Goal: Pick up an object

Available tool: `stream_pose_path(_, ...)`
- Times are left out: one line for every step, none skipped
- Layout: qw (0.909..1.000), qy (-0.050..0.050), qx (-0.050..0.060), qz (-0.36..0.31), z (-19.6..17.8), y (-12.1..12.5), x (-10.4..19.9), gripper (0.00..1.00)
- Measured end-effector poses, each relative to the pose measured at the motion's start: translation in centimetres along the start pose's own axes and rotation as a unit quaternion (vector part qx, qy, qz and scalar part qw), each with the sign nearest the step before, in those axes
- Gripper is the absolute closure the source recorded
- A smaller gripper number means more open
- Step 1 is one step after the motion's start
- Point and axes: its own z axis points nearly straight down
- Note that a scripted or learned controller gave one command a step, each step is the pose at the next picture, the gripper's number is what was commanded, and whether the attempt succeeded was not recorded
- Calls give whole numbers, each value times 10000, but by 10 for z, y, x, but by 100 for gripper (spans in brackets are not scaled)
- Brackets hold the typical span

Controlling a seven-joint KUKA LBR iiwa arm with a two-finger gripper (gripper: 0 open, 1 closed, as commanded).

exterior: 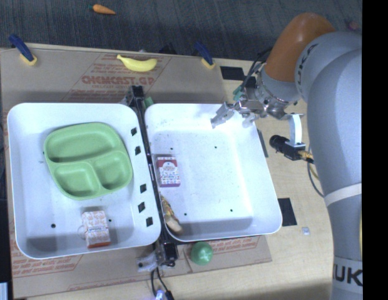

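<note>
My gripper [233, 119] hovers over the far right corner of the right bin [244, 186], open, with nothing between its fingers. A small red and white box [168, 170] lies flat near the right bin's left wall, well to the left of the gripper and nearer the camera. A small brownish item [169, 217] rests against that same wall by the front corner. In the left bin [22, 186] sit a green divided plate [87, 160] and a small tan and red carton [96, 228].
A yellow banana [137, 62] lies on the cardboard behind the bins. In front of the right bin a green ball [201, 252] rests on the bench. Blue clamps [23, 49] hold the cardboard's far edge. The arm's grey body [335, 124] stands along the right.
</note>
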Motion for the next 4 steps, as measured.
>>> stream_pose_path(10000, -1, 11, -11, 79, 5, 0, 0)
stream_pose_path(10000, -1, 4, -31, 67, 6, 1, 100)
stream_pose_path(10000, 5, -12, 2, -8, 6, 85, 100)
stream_pose_path(10000, 2, -1, 6, -7, 5, 84, 0)
